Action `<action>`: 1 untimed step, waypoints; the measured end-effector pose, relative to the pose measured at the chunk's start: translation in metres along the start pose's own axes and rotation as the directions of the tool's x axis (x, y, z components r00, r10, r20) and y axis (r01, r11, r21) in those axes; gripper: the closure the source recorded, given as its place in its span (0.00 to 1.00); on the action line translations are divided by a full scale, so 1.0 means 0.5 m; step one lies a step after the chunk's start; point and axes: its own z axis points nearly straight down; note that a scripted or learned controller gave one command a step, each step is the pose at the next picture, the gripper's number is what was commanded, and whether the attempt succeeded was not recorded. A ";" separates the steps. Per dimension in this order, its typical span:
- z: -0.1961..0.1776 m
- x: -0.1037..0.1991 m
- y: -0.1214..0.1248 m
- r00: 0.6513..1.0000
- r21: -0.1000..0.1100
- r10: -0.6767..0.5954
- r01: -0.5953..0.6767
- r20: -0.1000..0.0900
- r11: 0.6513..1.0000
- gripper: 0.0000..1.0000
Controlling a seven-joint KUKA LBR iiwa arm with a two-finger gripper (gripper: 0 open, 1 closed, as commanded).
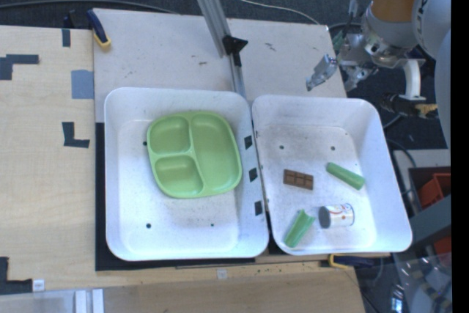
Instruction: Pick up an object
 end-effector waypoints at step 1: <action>0.000 0.000 0.000 1.000 0.000 0.000 0.000 0.001 1.000 0.00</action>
